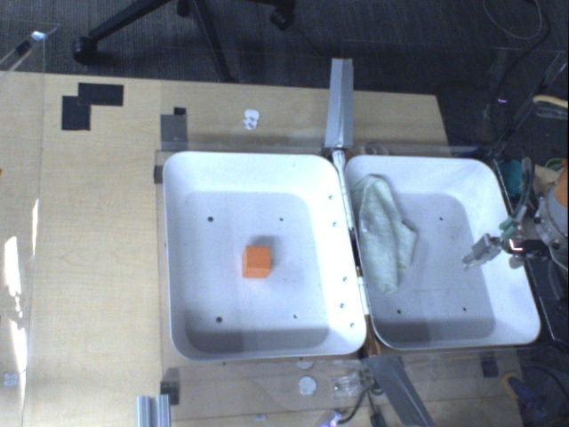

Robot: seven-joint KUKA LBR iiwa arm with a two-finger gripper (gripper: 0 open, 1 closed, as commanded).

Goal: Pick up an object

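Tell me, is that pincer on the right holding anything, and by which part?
Nothing is held. The pincer hangs over the right bin, apart from the cloth; the orange block lies in the left bin.

We look down from one fixed camera set above the bench [80,265], tilted so that the far edge and a strip of dark floor beyond it fill the top of our view. Taking the metal divider [340,105] between the bins as our landmark, we see the left bin [187,238] whole on its left and the right bin [444,172] whole on its right, so we stand far enough back to take in both. Beyond the divider, a chair base [191,7] lies on the floor. The arm's end comes in well to the divider's right.
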